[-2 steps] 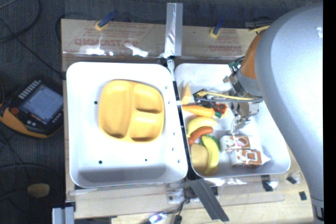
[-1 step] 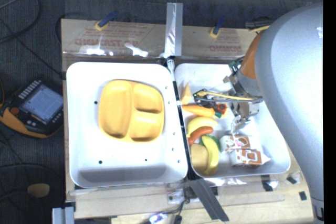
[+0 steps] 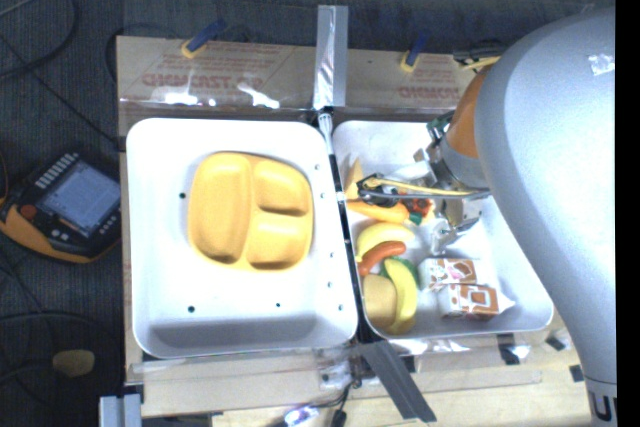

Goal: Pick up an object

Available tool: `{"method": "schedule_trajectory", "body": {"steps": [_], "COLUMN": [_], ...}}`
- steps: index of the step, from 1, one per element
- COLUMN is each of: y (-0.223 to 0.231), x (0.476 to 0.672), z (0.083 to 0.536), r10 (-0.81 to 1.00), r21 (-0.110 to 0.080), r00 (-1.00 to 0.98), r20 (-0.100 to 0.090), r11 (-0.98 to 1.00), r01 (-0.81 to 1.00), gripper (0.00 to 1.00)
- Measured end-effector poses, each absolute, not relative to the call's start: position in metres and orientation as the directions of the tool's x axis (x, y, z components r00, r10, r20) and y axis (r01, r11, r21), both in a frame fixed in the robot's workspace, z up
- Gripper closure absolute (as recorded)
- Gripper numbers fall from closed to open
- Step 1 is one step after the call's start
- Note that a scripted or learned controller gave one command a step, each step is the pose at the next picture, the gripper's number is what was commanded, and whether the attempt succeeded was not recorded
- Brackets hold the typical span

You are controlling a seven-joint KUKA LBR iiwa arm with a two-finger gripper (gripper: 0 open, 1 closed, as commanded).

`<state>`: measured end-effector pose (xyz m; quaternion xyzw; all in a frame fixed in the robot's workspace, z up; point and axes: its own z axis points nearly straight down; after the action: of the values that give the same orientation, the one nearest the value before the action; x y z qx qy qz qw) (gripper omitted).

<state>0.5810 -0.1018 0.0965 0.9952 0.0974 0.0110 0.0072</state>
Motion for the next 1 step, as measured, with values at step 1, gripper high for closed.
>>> {"method": "schedule_trajectory", "body": {"steps": [1], "y": [-0.0963], "x": [0.5652], "z": [0.1072], "r10": [0.318], "r21": [0.009], "r00": [0.948], "r20": [0.011], "r11": [-0.948], "r01": [0.318], "gripper": [0.0]}}
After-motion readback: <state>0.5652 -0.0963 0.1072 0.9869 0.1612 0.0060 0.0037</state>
